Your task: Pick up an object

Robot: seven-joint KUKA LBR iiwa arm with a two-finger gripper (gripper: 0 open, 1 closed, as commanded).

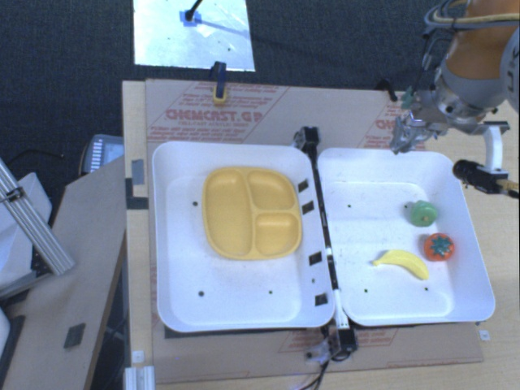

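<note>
Three toys lie in the right bin (pixel 467 242); the claw (pixel 404 143) is too blurred to tell its grip.

A yellow divided plate (pixel 250 213) lies in the left white bin (pixel 175 299). Both bins rest on a cardboard sheet (pixel 268 108) with red print. A yellow clamp (pixel 219 84) grips its far edge.

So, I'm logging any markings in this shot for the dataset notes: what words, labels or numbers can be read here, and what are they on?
"CHEMCAST GP": red print on the brown sheet under the bins, above the left bin.
More red print of the same kind near the gripper, cut off and too blurred to read.
The tray, banana and the other toys bear no text.
</note>
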